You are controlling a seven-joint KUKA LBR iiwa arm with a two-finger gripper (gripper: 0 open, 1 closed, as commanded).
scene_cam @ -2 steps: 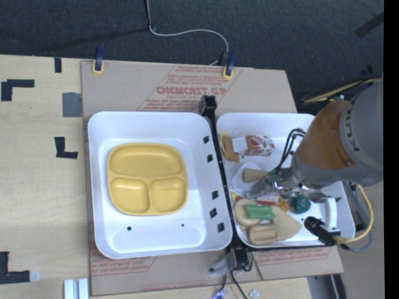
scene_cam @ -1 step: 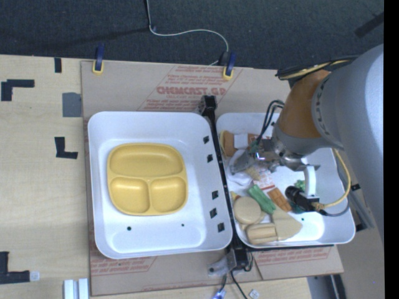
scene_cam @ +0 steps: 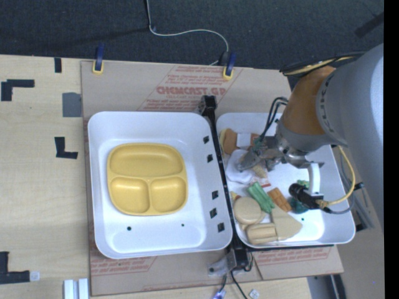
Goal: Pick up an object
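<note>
- Camera view, containers: two shallow white plastic bins sit side by side on a brown cardboard sheet [scene_cam: 181,89], touching along a black centre divider.
- The left white bin [scene_cam: 100,229] holds one thing, a yellow plastic tray with three compartments [scene_cam: 148,178], lying flat in the middle of the bin floor, the single wide compartment toward the far side and the two smaller ones toward the near side.
- The right white bin [scene_cam: 333,229] holds a cluster of toy food pieces: a round beige biscuit-like disc [scene_cam: 247,211], a beige loaf-shaped block [scene_cam: 262,233] just beside a pale wedge [scene_cam: 288,225], a green oblong piece [scene_cam: 260,197] and a small orange piece [scene_cam: 280,199].
- The green oblong piece lies flat, its long axis running diagonally from upper left to lower right; the beige loaf lies roughly left to right.
- More small items, tan and orange, lie near the far left corner of the right bin [scene_cam: 227,139]; what they are is unclear.
- The gripper [scene_cam: 254,160] of the grey arm is down inside the right bin over the left-centre clutter; whether its fingers are apart or closed cannot be told, nor whether anything is between them.
- Surface and room: the cardboard rests on a light wooden bench [scene_cam: 37,185] with black tape marks, clipped at the far edge by a yellow clamp [scene_cam: 98,61] and a blue clamp [scene_cam: 229,66]; dark carpet lies beyond, crossed by a thin white cable [scene_cam: 187,33].
</note>
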